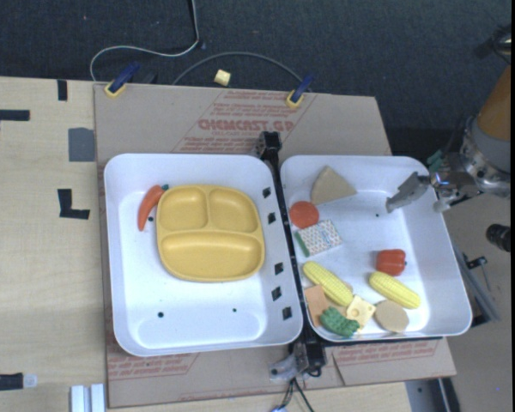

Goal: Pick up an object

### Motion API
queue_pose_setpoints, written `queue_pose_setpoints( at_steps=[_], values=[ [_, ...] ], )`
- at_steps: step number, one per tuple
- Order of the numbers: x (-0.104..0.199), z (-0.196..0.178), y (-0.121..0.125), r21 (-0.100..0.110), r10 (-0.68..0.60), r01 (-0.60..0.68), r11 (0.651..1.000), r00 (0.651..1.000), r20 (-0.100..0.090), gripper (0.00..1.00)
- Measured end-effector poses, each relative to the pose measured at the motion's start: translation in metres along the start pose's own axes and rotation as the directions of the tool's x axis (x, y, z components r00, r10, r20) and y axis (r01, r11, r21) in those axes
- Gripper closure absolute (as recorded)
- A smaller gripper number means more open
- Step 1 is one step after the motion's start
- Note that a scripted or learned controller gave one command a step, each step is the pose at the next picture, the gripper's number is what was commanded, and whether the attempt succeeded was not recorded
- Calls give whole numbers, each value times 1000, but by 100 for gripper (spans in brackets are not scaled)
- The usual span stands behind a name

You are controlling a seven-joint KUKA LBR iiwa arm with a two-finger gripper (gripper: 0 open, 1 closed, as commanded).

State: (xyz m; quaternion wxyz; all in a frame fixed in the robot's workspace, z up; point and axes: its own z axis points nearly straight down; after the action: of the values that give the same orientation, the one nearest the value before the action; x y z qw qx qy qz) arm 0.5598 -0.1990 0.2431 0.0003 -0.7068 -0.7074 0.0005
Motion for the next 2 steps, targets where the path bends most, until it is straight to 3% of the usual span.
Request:
queue_pose_setpoints(
  at_steps=[1,2],
  values=[
    [-26,163,-51,-2,6,-6,1000,1000,0,0],
    [45,157,-75,-6,-2,2,1000,1000,3,0]
  ],
)
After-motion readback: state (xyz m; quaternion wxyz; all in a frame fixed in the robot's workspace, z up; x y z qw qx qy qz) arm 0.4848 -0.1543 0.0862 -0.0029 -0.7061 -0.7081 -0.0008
